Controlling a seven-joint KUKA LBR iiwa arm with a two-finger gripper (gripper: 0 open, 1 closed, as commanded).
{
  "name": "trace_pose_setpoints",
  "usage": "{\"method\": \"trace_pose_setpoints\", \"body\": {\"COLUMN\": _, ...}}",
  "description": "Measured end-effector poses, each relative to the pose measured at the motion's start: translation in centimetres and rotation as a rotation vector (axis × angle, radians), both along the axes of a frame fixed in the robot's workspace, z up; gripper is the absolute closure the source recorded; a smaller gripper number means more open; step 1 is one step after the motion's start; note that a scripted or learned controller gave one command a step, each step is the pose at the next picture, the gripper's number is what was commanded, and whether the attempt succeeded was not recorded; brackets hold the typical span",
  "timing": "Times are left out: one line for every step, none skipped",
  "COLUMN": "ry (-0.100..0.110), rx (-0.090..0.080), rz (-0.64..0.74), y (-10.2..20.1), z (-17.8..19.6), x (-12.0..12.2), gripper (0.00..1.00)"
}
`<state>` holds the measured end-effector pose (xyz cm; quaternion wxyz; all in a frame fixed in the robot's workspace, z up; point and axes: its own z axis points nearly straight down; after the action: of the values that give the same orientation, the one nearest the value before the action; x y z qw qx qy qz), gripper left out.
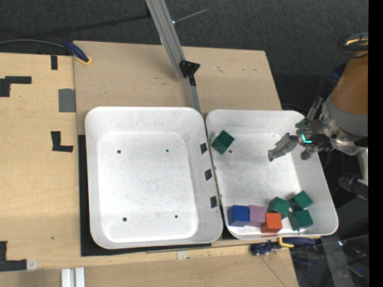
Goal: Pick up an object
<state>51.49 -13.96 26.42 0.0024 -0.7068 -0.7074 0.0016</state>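
Four green blocks, one blue, purple, orange.

My arm comes in from the right edge, its orange band showing above the grey wrist. My gripper reaches leftward and slightly down from the wrist, held at a slant. My two grey fingers are spread apart with nothing between them, one stretched further out than the other. A small teal light glows at the gripper's base.
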Motion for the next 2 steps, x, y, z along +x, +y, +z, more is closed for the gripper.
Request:
{"method": "trace_pose_setpoints", "body": {"ry": -0.004, "rx": -0.001, "rz": 0.001, "y": 0.0, "z": 0.2, "x": 0.1, "gripper": 0.00}}
{"method": "trace_pose_setpoints", "body": {"ry": 0.000, "rx": -0.001, "rz": 0.000, "y": 0.4, "z": -4.3, "x": 0.5, "gripper": 0.00}}
